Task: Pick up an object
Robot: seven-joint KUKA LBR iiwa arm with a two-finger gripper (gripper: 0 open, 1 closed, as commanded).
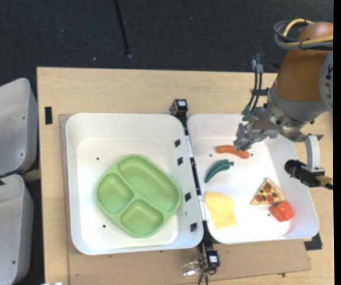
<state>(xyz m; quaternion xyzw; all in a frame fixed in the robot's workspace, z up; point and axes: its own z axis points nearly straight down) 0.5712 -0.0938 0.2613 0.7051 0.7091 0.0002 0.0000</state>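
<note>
The gripper (243, 140) is low in the right bin (295, 227), just above the orange carrot (232, 151), right by its right end; I cannot tell if it grips anything; in that bin lie one carrot, one green pepper (218, 168), one yellow cheese (220, 209), one pizza slice (267, 192) and one red pepper (282, 211); the left bin (81, 136) holds one green tray (138, 195); both bins sit on the worktop (123, 88).

One fixed camera, mounted above your bench (51, 94), looking down at a slant. Both white bins sit in frame: left bin (75, 159) near centre, right bin (301, 221) toward the right edge. Far bench edge runs near the top, dark floor beyond. Middle distance; you see nearly the whole benchtop.
</note>
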